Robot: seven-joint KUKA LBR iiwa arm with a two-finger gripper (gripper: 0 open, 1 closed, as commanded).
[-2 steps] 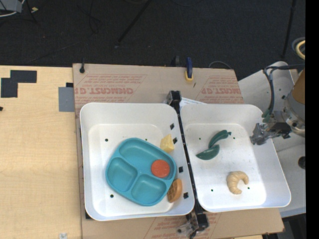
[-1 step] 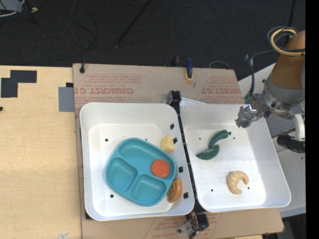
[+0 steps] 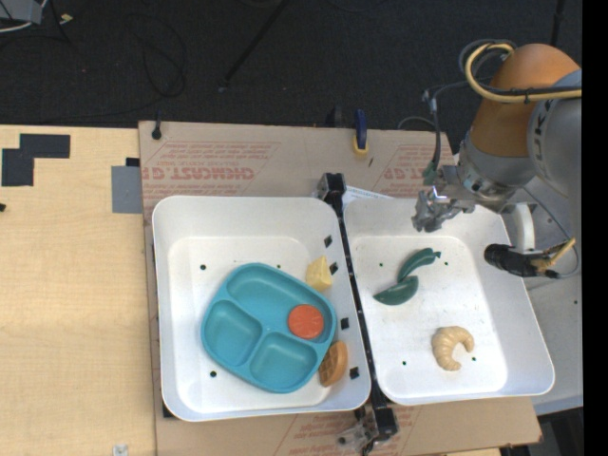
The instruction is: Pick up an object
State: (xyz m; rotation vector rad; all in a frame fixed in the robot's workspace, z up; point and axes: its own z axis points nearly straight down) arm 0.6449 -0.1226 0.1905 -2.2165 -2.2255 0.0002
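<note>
1. Above the right bin's [image 3: 532, 350] far edge hangs the gripper [image 3: 432, 212]; its jaw state cannot be told.
2. Dark green curved pods [image 3: 407, 278] lie mid-bin, a pale croissant [image 3: 453, 346] nearer.

Wooden bench [image 3: 66, 293] bears cardboard sheet [image 3: 247, 164]; on it two white bins [image 3: 180, 255] [image 3: 513, 350], side by side.

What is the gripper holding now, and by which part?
Nothing. The gripper hangs above the right bin's far edge, apart from the green piece and croissant.
</note>
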